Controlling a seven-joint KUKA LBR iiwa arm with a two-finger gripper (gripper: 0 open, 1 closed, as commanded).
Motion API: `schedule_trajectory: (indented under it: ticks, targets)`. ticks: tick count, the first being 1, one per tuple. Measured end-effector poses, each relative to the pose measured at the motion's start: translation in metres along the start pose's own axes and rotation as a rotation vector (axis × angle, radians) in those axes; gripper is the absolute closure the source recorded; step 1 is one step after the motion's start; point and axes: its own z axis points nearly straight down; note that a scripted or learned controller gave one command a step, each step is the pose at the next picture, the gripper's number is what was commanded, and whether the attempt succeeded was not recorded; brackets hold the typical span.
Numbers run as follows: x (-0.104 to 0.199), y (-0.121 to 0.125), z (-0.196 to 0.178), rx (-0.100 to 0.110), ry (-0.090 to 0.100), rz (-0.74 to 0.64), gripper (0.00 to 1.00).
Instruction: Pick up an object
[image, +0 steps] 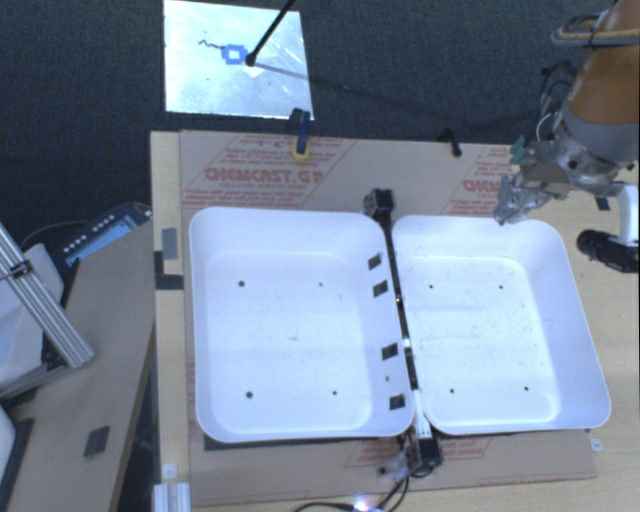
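The arm (600, 90) comes in from the right, and the top corner of the view cuts most of it off, so I see just its orange band and the grey part under it. The claw (510, 208) hangs at the end of it. It looks small and blurry against the brown board (260, 170), and I cannot tell if it is wide or narrow, or if it holds anything. It sits right at the far rim of the right bin (490, 330), near that bin's far right corner. The left bin (290, 320) lies just beside the right one, and a row of little black clips (380, 290) runs down the line where the two bins meet. Each bin has a few tiny dark dots (241, 284) on its white floor, and they are too small for me to say what they are. I cannot tell which thing the claw should pick up, or where it lies next to the claw. Behind the bins a yellow and blue clamp (299, 135) grips the far edge of the board. Farther back a shiny sheet (235, 60) lies on the dark carpet, with a thin black rod (270, 35) slanting across it. On the left a metal rail (45, 310) is cut off by the edge.
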Motion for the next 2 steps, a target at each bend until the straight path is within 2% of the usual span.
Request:
schedule_trajectory:
  ticks: [1, 2]
  targets:
    - [0.07, 0.023, -0.117, -0.029, -0.003, -0.011, 1.0]
    - [0.117, -0.034, 0.068, 0.002, 0.0, -0.007, 1.0]
